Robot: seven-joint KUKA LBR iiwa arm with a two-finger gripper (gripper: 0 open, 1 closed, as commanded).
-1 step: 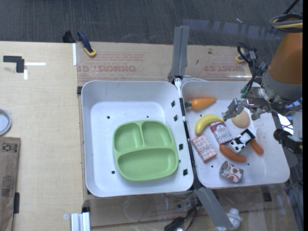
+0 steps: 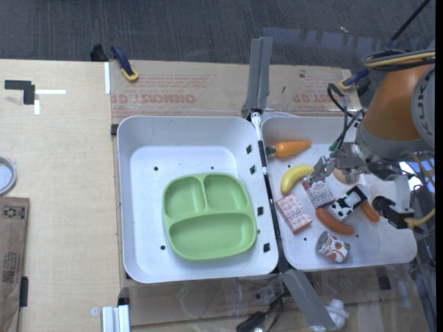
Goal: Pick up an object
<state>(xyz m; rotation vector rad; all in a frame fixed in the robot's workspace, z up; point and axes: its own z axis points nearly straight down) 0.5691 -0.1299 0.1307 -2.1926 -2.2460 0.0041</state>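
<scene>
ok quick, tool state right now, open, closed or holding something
tool: cannot be told; it sits low in the right bin over the pink-patterned packet, beside the banana.

The cardboard sheet (image 2: 208, 88) beneath the bins, at 12 o'clock from the left bin (image 2: 131, 185), carries red print reading upside down, roughly "CHEMCAST GP". A recycling symbol marks the brown paper bag (image 2: 12, 254) at 9 o'clock.

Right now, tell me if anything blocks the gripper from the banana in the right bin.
Nothing visible does. The gripper hangs just right of the banana, with bare bin floor between them. The carrot lies behind the banana, and the red-checked packet lies in front of it, both off the line.
</scene>
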